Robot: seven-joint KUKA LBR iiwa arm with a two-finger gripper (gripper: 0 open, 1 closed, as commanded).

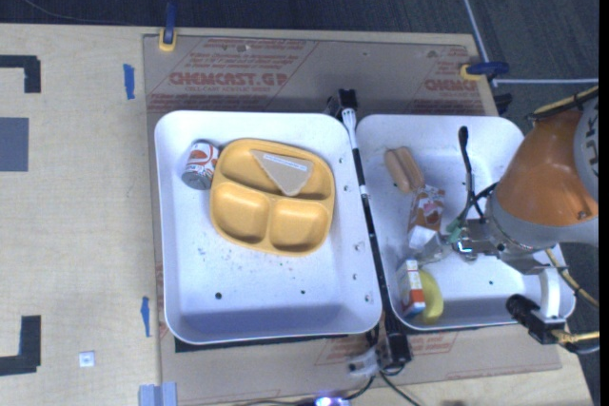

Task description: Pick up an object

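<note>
The right bin holds a tan sausage-shaped piece near its back left. A clear crinkled packet lies at the bin's middle, with a yellow banana beside a small red and white carton at the front left. My gripper hangs low over the middle of this bin, just right of the packet and above the banana. The grey wrist and orange band cover the bin's right side. Nothing can be seen held.
The left bin carries a yellow divided plate with a pale wedge in its back section, and a small can at its back left corner. A black divider runs between the bins. Blue clamps sit at the board's corners.
</note>
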